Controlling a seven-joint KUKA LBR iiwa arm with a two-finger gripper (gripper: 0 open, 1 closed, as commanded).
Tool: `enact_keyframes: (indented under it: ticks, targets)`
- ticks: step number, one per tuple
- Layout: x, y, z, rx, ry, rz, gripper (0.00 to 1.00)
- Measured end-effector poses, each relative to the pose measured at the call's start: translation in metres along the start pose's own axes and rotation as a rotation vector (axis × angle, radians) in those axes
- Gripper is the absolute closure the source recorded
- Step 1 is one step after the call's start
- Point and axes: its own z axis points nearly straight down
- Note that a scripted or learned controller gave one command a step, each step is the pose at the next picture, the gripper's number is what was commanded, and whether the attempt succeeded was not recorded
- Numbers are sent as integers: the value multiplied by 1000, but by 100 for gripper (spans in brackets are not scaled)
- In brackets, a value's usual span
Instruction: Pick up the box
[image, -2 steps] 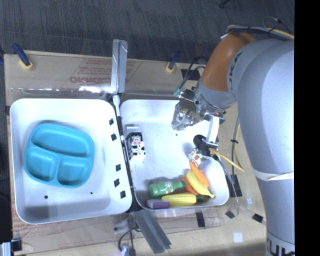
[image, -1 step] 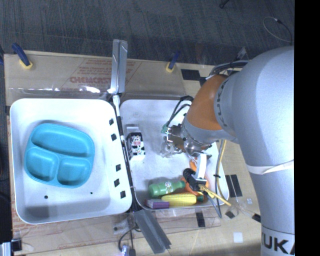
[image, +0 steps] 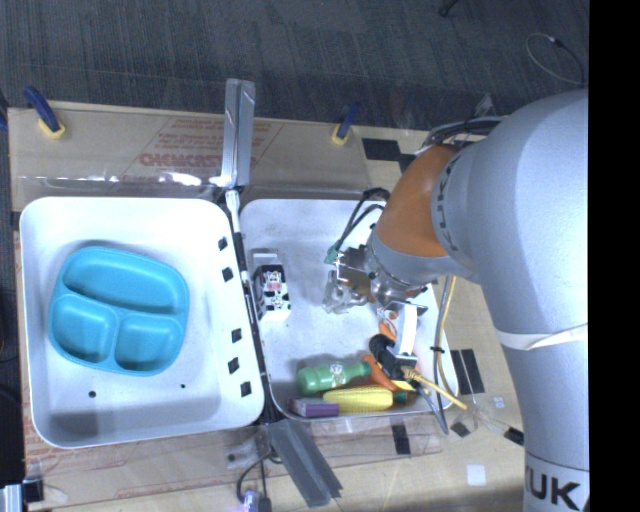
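Your claw (image: 350, 285) hangs low over the middle of the right bin (image: 300, 215), under the orange wrist band. Whether it is open or shut you cannot tell from this angle; the wrist and cabling cover it, and nothing can be seen held in it.

Largest first. The grey arm (image: 520, 250) fills the right side, reaching in over the right bin. The left bin (image: 40, 400) holds a blue divided tray (image: 120, 310), lying flat, well apart from the work. The right bin carries the rest.

The box (image: 270, 285) is small, printed white with dark and red marks. It lies against the left wall of the right bin, just beside the divider between the bins. It sits to the claw's left in the camera view, near but apart, at about the same height in the frame. Its long axis looks to run up and down the frame, along the wall.

Along the near edge of the right bin: a green bottle (image: 330, 376), a yellow corn cob (image: 358, 400), a purple piece (image: 315, 408) and something orange (image: 385, 375), bunched together, clear of the box.

Judgement: the coming move is a short sideways shift toward the left wall, then down. The wall crowds one side of the box, so a finger may have little room there.
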Motion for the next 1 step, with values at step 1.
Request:
enact_keyframes:
  ticks: [1]
  targets:
    - [0, 0, 0, 0, 0, 0, 0]
